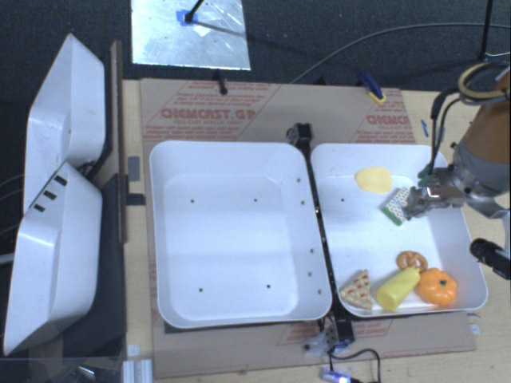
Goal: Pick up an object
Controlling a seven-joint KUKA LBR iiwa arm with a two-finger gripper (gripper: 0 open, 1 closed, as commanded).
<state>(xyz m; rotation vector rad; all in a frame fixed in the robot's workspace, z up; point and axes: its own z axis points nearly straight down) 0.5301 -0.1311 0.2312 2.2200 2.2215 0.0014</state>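
so, the tool (413, 204) sits over the right bin (343, 238), at abt 2 o'clock of that bin's floor, arm (483, 158) coming in from 3 o'clock w/ its orange band showing. can't tell if the tool is open or closed; too small and dark. a small green-and-white patterned block (396, 205) lies tilted right at the tool's tip, touching or nearly so, can't say which. pale yellow round disc (373, 179) is just at 10 o'clock of the block, apart from it. down at the bin's 5 o'clock corner: pretzel (411, 260), orange pumpkin (437, 286), yellow bottle-like piece (398, 288) lying tilted and touching the pumpkin, pizza slice (358, 290) just beside the bottle at 9 o'clock. left bin (231, 230) sits alongside on the tabletop (263, 106), rims meeting in the middle.
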